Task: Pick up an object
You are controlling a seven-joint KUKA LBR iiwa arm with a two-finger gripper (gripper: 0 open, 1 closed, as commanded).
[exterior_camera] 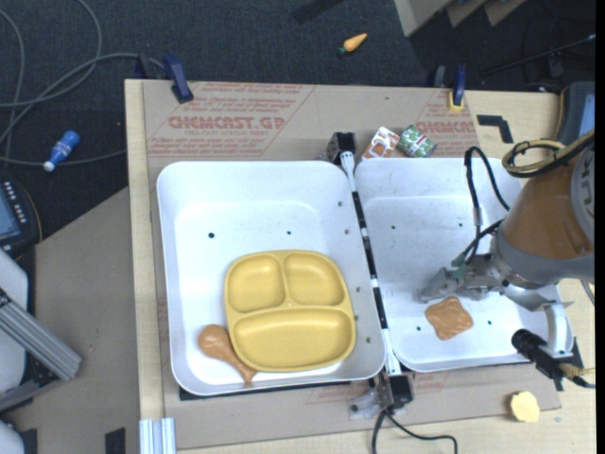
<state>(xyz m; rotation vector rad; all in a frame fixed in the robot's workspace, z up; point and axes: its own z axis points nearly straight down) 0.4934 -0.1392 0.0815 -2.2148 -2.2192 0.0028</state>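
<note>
A flat brown toast-like piece (449,319) lies in the right bin (416,206), near its front edge. My gripper (452,287) hangs just above and behind that piece, at the end of the grey arm that reaches in from the right. Nothing shows as held in it. In the left bin (189,206) sits a yellow divided plate (288,310). A tan toy drumstick (223,346) lies against the plate's front left corner.
Two small packets (401,142) lie on the bench behind the right bin. A yellow lump (523,406) rests on the bench at front right. Black cables (477,187) loop over the right bin's far side. Blue clamps (176,78) hold the board's back edge.
</note>
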